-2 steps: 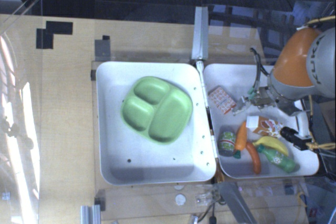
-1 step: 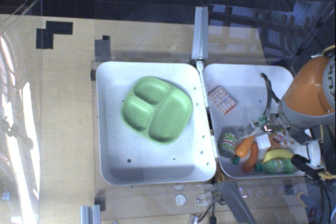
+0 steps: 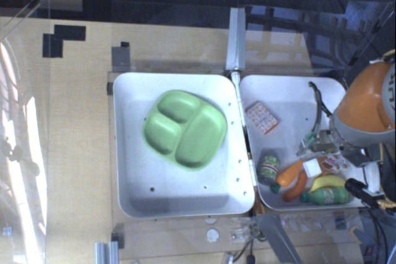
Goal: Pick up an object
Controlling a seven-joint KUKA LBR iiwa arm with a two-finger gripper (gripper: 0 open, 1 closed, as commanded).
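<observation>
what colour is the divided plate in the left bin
Light green, seen in the camera view: the divided plate lies in the left bin.

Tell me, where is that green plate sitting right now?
The green plate lies in the middle of the left bin, across the divider from the right bin, which holds the toy food.

Divided plate [image 3: 184,129] in left bin [image 3: 127,151], toy food cluster [image 3: 303,181] in right bin's [image 3: 278,88] near corner

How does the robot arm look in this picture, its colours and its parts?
The arm is grey with a broad, rounded orange band above the wrist. A thin dark cable curves beside it, and the small grey metal end effector sits at its tip.
</observation>
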